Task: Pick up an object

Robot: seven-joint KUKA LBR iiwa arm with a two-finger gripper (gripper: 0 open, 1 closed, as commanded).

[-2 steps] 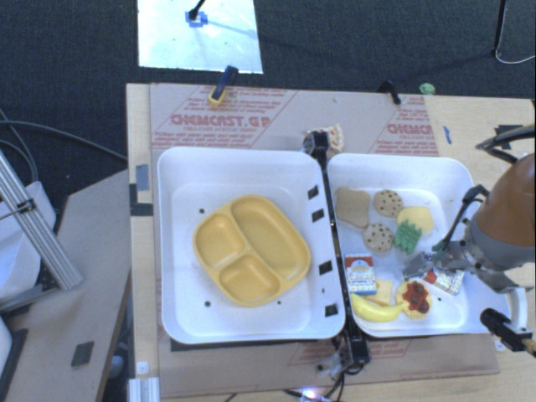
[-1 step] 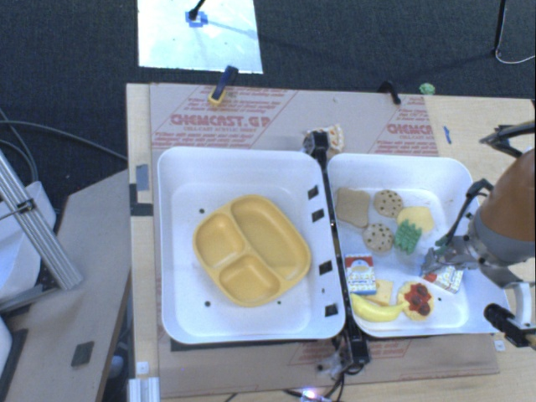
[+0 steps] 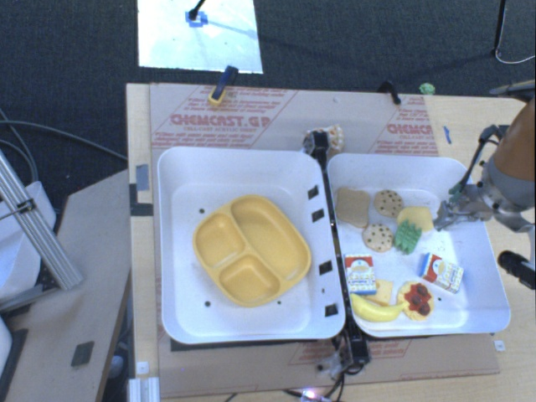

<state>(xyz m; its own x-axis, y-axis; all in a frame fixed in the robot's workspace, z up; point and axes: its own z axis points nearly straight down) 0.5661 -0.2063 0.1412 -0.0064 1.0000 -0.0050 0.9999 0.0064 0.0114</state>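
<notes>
Right now the tool (image 3: 445, 216) hangs over the right bin (image 3: 469, 170), near its far right side. It sits just beside the pale yellow piece (image 3: 416, 218) and the green toy (image 3: 408, 237). Nothing can be seen between its tips, and I cannot tell if it is open or closed. The grey arm (image 3: 511, 182) comes in from the right.

The right bin has lots of play food in it. A slice of toast (image 3: 353, 207) lies at the back left, with two cookies (image 3: 388, 202) close by, one behind the other. A small red and white box (image 3: 360, 274) lies near the left wall. Another little box (image 3: 440, 272) lies more to the right. A banana (image 3: 374, 310) rests at the front, touching a round pizza toy (image 3: 416, 299).

The left bin (image 3: 180, 224) holds a yellow tray (image 3: 250, 248) with three parts. It lies flat in the middle.

Both bins sit side by side on the surface (image 3: 276, 111), which has red letters on it.
</notes>
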